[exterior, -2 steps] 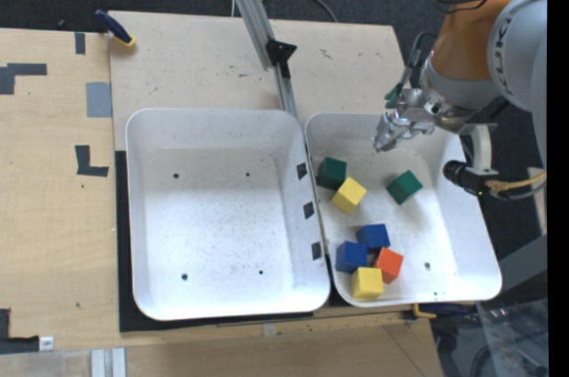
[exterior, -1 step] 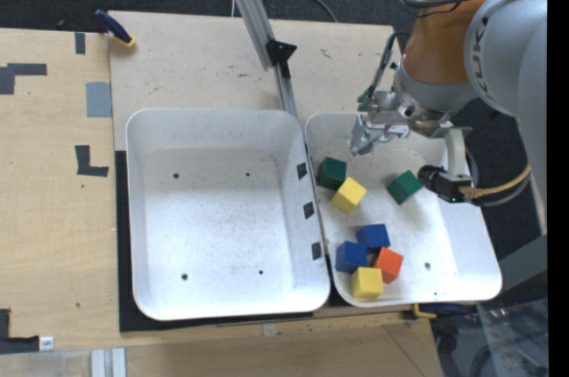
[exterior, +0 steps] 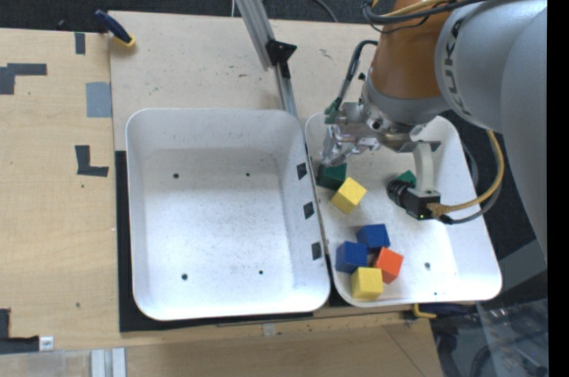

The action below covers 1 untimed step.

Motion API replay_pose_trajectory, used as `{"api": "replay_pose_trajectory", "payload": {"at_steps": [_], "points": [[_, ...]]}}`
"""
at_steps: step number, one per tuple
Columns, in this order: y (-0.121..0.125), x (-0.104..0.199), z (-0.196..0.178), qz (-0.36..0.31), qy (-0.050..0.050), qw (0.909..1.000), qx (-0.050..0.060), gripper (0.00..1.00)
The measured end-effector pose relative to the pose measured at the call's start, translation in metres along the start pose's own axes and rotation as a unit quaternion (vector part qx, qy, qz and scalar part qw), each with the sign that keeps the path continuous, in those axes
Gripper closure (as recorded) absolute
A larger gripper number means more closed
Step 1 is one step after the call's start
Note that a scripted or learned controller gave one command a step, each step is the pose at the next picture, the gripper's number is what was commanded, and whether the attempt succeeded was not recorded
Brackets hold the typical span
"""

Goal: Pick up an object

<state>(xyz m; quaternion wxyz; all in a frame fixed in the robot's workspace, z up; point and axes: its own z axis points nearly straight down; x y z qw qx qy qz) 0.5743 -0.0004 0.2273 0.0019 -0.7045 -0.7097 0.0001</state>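
Where the two white bins meet, the arm (exterior: 462, 55) reaches in over the right bin (exterior: 462, 273) and hangs its gripper (exterior: 336, 155) low at that bin's upper left corner, close to the shared wall. Directly under the gripper sits a dark green block (exterior: 331, 177), partly hidden by the metal above it; whether the tool is spread or closed, I cannot tell from here, and nothing shows clearly that it grips the block.

Taking that green block as the marker: a yellow block (exterior: 348, 195) lies just beside it on the lower right, tilted on a corner. Further down from it sits a tight cluster near the bin's front: two blue blocks (exterior: 362, 246) touching each other, an orange block (exterior: 388, 263) against them on the right, and a second yellow cube (exterior: 367, 282) just below. Off to the right of the green block, near the arm's black cable fitting, another small green piece (exterior: 405, 180) peeks out.

The left bin (exterior: 142, 215) lies on the far side of the wall from the green block.
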Motion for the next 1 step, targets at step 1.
{"api": "replay_pose_trajectory", "payload": {"at_steps": [1], "points": [[-0.0111,0.0614,-0.0054,-0.001,0.0,1.0,0.0,1.0]]}}
